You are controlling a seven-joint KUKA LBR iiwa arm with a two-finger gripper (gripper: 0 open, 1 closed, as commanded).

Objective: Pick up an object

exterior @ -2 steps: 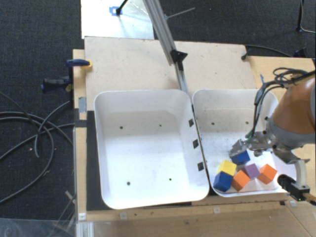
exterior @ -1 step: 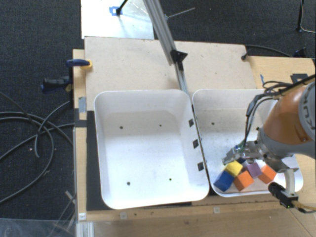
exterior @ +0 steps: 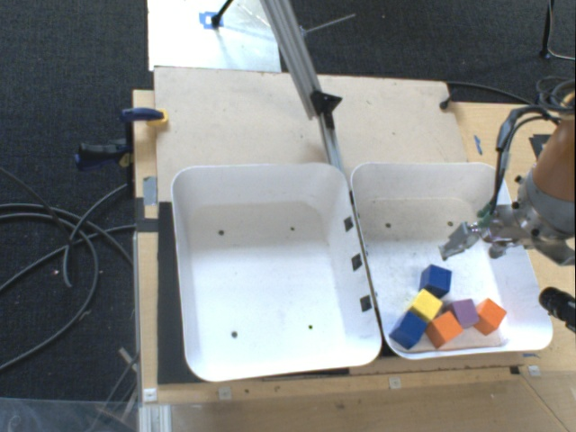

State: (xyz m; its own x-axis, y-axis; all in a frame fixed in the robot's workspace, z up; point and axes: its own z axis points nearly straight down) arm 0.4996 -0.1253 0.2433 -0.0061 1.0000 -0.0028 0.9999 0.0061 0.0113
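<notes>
Cubes, six in all, form a tight cluster in the near right part of the right bin point(exterior: 396, 187). Their arrangement runs as a rough band from lower left to upper right across the bin floor. A dark blue cube point(exterior: 436, 279) sits at the far end of the group, with a yellow cube point(exterior: 426, 305) touching its near side. A second blue cube point(exterior: 408, 328) lies at the near left end, just below the yellow one. An orange cube point(exterior: 443, 328) sits beside it, touching a purple cube point(exterior: 464, 312); a second orange cube point(exterior: 490, 316) closes the row at the right. Individual cubes have no long axis; most are turned corner-on to the bin walls.

Gripper point(exterior: 459, 241): hangs over the right bin, just beyond the dark blue cube, pointing left from the arm point(exterior: 549, 196). Nothing sits between its fingers; whether they are spread or closed cannot be told.

Left bin point(exterior: 184, 268): lies alongside, its rim touching the right bin's.
</notes>
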